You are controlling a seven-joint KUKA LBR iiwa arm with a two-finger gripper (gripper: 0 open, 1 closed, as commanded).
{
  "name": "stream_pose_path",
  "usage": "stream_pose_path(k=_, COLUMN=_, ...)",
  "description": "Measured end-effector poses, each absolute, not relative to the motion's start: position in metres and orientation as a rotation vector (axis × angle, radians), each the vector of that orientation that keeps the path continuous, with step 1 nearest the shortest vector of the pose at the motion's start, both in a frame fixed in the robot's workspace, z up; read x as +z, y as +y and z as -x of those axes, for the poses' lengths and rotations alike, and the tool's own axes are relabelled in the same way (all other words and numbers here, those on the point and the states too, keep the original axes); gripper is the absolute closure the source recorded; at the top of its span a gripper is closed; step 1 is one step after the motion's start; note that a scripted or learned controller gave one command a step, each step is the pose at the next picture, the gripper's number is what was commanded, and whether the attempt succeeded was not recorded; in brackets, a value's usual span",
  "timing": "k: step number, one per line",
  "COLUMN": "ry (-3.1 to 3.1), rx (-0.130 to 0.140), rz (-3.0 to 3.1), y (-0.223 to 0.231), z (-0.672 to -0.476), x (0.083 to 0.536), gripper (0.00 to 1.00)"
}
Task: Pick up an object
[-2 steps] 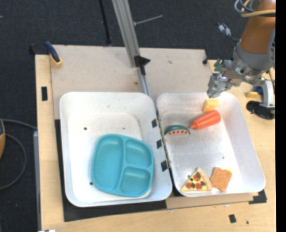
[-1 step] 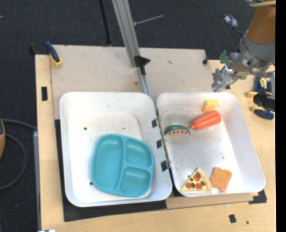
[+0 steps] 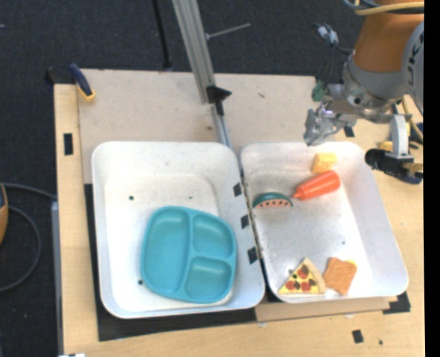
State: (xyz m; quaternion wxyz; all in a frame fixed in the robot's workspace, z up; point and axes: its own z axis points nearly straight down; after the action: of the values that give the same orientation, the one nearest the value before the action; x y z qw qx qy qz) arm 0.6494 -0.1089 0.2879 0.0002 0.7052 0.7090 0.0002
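Hovering above the right bin's (image 3: 383, 222) far rim, my gripper (image 3: 320, 129), finger state unclear, has the cheese cube (image 3: 325, 160) just below.

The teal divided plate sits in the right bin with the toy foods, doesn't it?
Not quite. The camera view shows the teal divided plate in the left bin; the toy foods, such as the carrot and pizza slice, lie in the right bin.

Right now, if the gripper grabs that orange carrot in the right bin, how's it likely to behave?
The carrot looks like rounded, tapered toy plastic, so it would probably stay stiff and feel light. Its round body may roll or slip sideways if pinched off-centre. It lies close to the yellow block, which a push might nudge.
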Motion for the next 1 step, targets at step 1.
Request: stream_pose_path(k=1, ry=2.228, rx=0.000, rz=-2.215, y=-0.0658, z=-0.6539, x=0.2795, gripper=1.00)
